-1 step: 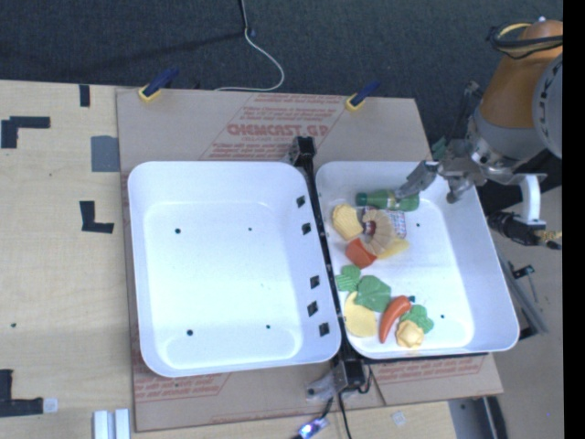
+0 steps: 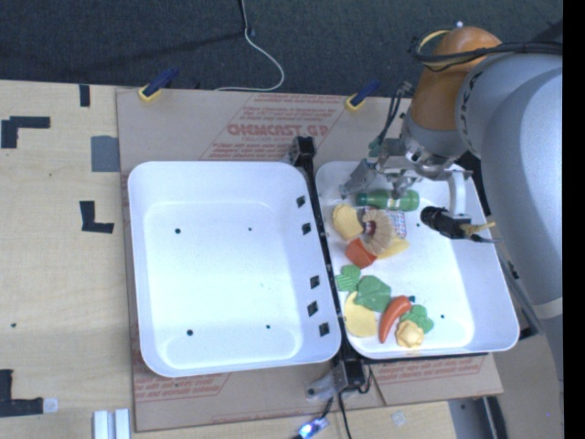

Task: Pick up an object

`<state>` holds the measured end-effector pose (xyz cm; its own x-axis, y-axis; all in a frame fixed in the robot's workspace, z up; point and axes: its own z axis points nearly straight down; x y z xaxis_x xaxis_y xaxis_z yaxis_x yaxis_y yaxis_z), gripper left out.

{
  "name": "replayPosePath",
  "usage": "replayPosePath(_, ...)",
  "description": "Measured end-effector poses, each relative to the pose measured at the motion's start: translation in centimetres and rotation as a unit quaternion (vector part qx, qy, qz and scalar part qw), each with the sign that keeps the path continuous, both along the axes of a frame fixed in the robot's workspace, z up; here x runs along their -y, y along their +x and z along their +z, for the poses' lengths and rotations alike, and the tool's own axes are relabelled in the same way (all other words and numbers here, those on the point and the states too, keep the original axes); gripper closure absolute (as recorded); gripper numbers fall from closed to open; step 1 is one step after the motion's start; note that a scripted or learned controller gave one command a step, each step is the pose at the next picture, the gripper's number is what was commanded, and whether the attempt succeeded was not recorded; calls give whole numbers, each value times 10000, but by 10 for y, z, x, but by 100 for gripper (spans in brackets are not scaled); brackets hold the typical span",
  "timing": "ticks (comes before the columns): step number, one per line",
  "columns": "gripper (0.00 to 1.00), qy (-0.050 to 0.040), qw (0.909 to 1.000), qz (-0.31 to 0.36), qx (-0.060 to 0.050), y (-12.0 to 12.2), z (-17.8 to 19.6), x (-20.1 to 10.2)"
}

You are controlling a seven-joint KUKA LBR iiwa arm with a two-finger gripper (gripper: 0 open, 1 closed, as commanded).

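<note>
Cardboard-topped bench [image 2: 274, 126] w/ 2 white bins; right bin [image 2: 457, 282] holds toy foods, my gripper [image 2: 388, 183] above them, grip state can't tell

We see the objects heaped in the right bin [image 2: 457, 286], toward its left side. At the far end a green bottle [image 2: 388, 199] lies on its side, and just nearer it sit a yellow piece [image 2: 345, 221] and a red piece [image 2: 360, 253]. Nearer us lie green leafy pieces [image 2: 368, 292], a yellow piece [image 2: 359, 319], a slanting red pepper [image 2: 394, 316] and a small yellow item [image 2: 409, 335].
</note>
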<state>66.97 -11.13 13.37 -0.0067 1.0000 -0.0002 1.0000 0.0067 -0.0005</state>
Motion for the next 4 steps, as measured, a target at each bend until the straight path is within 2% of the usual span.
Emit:
replayPosePath(1, 0, 2, 10000, -18, -15, -2, -25, -19)
replayPosePath(2, 100, -6, 10000, -18, -15, -2, -14, -18)
replayPosePath(3, 100, -12, 10000, -28, 68, -30, 195, -9)
replayPosePath(4, 100, 17, 10000, 22, -35, -33, 117, -128)
